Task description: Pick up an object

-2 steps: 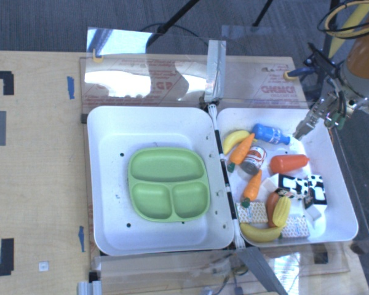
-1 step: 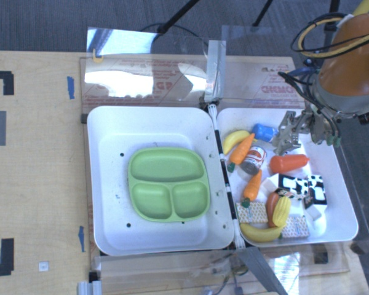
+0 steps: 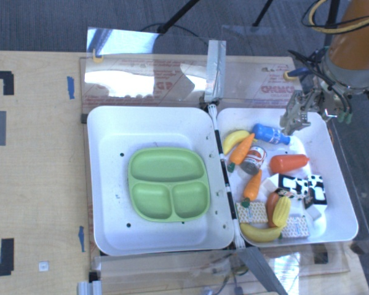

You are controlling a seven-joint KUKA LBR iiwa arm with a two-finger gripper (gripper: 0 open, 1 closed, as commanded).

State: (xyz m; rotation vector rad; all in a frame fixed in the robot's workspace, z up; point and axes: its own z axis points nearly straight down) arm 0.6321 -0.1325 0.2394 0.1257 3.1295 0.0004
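My gripper [image 3: 294, 120] hangs over the back of the right bin [image 3: 341, 189], just right of and above a blue bottle [image 3: 272, 134] lying on its side. In that bin also lie a yellow banana [image 3: 232, 140], an orange carrot [image 3: 241, 150], a small can [image 3: 254, 159], a red pepper [image 3: 289, 162], a second carrot [image 3: 253, 185], a black-and-white checkered block [image 3: 303, 188], a corn cob [image 3: 281, 211] and another banana [image 3: 261, 232]. I see nothing hanging from the gripper.
The left bin [image 3: 104, 165] holds a green divided plate [image 3: 169, 184]. A clear plastic wall [image 3: 172, 78] stands behind both bins. Two speckled sponges [image 3: 252, 212] lie at the right bin's front. Bare wooden bench [image 3: 31, 165] stretches to the left.
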